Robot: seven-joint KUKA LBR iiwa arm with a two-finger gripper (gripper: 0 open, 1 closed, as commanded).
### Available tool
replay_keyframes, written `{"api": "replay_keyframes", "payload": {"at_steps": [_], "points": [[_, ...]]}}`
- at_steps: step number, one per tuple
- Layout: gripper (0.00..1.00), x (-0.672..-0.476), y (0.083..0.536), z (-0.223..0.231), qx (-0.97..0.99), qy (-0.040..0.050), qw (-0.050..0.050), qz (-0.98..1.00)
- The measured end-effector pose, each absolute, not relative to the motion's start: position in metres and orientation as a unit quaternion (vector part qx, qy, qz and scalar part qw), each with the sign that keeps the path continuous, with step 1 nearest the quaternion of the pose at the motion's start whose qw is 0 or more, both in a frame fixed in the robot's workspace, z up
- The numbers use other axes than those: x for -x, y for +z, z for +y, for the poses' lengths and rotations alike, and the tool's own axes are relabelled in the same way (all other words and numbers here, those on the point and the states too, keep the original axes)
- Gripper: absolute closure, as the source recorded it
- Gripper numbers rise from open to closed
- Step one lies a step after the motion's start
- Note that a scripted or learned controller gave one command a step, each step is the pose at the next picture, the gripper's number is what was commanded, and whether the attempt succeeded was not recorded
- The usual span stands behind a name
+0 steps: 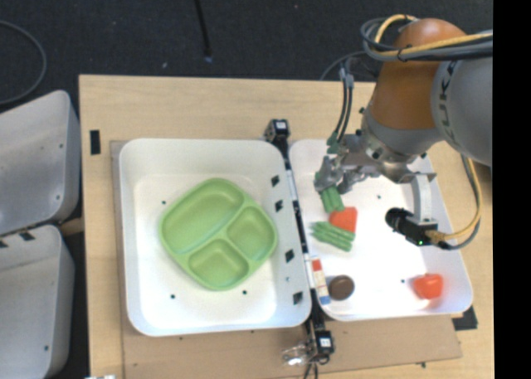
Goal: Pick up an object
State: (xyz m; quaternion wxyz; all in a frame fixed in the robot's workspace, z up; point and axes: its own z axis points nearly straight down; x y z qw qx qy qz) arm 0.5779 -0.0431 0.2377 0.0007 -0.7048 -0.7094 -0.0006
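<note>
My gripper (333, 180) is low in the right bin (377, 303), near its upper left corner. Just below it a green stick-shaped piece (332, 201) pokes out; whether it is held I cannot tell. A red-orange piece (344, 220) lies right beside it, and a flat green pod (333, 236) rests under that. A brown round item (340, 288) sits near the bin's front left. An orange-red piece (428, 286) lies at the front right.
The left bin (145, 303) holds a light green divided plate (218, 232). A divider with black clips (292, 220) runs between the bins. A black unit (409, 225) on the arm hangs over the right bin's middle. Cables loop off the arm at the right.
</note>
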Motion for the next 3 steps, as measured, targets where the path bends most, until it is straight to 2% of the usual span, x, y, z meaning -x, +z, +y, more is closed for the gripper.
{"api": "replay_keyframes", "payload": {"at_steps": [2, 3], "points": [[1.00, -0.539, 0.252, 0.069, 0.704, -0.0004, 0.001, -0.710], [0.00, -0.540, 0.251, 0.066, 0.706, 0.0001, 0.001, -0.708]]}}
